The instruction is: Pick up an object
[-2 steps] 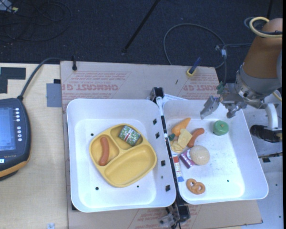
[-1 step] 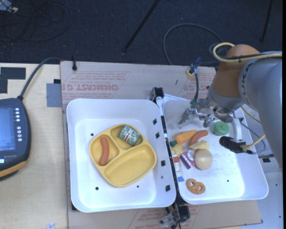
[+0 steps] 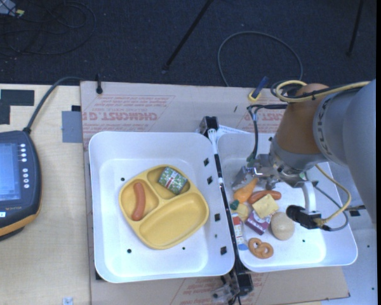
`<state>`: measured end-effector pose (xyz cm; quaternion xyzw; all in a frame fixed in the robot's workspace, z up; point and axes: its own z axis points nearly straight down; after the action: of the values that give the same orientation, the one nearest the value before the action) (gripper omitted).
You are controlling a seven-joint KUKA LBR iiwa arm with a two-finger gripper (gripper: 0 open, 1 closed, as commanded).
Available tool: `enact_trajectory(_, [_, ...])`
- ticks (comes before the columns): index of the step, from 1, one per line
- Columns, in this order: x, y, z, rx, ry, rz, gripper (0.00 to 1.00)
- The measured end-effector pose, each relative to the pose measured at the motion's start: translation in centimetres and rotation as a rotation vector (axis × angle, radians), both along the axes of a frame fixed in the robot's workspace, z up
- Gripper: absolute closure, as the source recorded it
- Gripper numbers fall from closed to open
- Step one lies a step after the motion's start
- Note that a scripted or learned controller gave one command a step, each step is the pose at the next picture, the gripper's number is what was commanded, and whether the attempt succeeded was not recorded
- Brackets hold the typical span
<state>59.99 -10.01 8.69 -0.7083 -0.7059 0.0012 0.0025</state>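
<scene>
Hanging low over the upper part of the right bin, the pincer sits just above a tight heap of toy food. From this slanted view I cannot tell whether it is wide or narrow, and nothing can be seen held in it.

The likeliest targets lie right beneath and in front of it. An orange piece is nearest the divider, and a yellow wedge is just beside it. A beige ball and a pretzel lie further toward the near rim.

The crowding is the main risk. The orange piece and the yellow wedge touch or nearly touch, so a descent between them could pinch an edge of each and drop both, or push one aside and close on nothing. The orange piece also lies close to the bin wall, which could block one side of the pincer. The beige ball looks round and smooth, so it would probably roll away under an off-centre squeeze.

The left bin holds a yellow plate with a sausage and a green packet. These are well apart from the arm and unlikely to be disturbed.
</scene>
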Motion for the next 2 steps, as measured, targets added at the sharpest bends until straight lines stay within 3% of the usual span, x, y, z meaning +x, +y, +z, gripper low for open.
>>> enact_trajectory(1, [0.2, -0.2, 1.2, 0.001, -0.002, -0.006, 1.0])
enact_trajectory(2, [-6.3, 4.3, 10.5, 0.001, -0.004, 0.007, 1.0])
